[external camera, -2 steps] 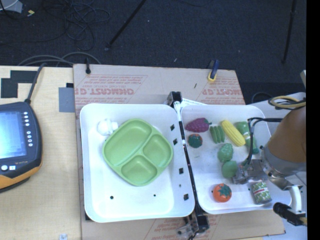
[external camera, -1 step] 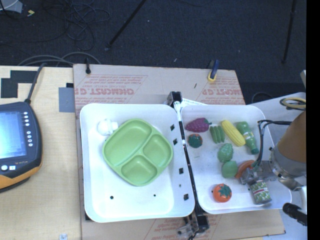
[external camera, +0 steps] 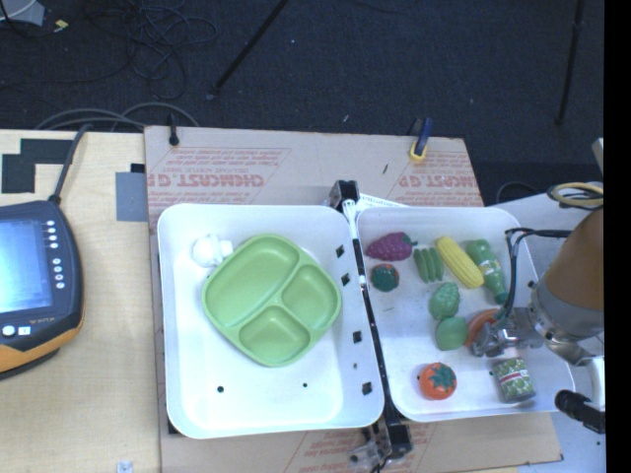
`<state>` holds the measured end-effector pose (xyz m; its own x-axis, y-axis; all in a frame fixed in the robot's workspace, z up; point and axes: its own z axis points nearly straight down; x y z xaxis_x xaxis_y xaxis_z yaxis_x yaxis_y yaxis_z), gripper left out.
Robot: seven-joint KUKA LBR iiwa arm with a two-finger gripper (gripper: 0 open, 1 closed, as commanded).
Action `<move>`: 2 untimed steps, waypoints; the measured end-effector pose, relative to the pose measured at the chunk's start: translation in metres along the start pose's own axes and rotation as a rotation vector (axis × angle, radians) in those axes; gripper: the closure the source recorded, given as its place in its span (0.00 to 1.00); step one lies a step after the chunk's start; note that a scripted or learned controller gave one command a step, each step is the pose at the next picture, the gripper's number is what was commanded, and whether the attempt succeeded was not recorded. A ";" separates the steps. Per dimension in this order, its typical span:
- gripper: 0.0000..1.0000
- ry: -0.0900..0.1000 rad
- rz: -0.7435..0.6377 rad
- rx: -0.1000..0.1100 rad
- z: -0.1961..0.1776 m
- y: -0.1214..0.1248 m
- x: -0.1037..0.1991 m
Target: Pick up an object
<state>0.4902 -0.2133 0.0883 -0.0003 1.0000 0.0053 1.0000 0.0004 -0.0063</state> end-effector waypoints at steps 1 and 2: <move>1.00 -0.004 -0.005 -0.011 -0.065 0.046 0.043; 1.00 -0.007 -0.001 -0.016 -0.233 -0.015 0.077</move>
<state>0.4767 -0.1379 0.3222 -0.0018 1.0000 -0.0013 1.0000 0.0018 0.0098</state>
